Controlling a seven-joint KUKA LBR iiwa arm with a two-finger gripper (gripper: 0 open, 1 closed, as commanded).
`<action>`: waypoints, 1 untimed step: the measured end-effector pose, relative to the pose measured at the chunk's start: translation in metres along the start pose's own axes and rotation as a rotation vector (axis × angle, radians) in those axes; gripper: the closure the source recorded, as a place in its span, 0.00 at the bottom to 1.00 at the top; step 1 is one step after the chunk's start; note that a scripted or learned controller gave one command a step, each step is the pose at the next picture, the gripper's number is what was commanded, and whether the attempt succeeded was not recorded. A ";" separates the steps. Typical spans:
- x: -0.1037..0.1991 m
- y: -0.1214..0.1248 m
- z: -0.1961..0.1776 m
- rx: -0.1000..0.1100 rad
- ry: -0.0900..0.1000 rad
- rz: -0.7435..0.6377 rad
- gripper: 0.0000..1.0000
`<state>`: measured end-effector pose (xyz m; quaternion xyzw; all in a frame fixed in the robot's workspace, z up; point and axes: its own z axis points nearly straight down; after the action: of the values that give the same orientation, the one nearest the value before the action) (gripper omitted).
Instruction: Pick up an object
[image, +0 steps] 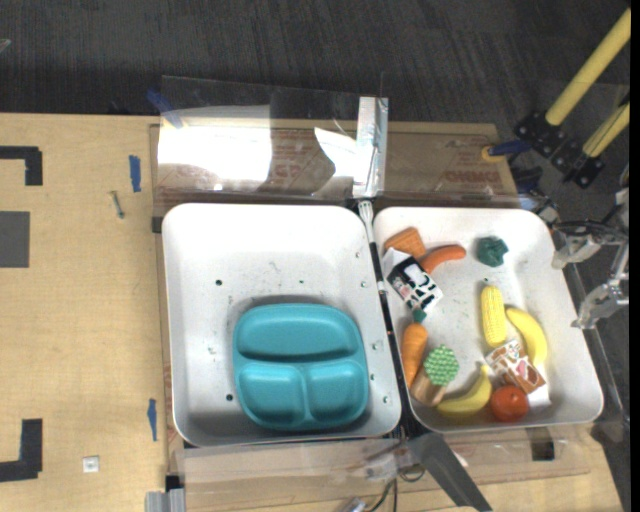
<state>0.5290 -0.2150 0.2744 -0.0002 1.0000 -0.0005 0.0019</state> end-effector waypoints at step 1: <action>0.028 -0.007 0.148 0.004 -0.008 -0.218 0.00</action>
<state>0.5014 -0.2218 0.1261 -0.1090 0.9940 -0.0027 0.0061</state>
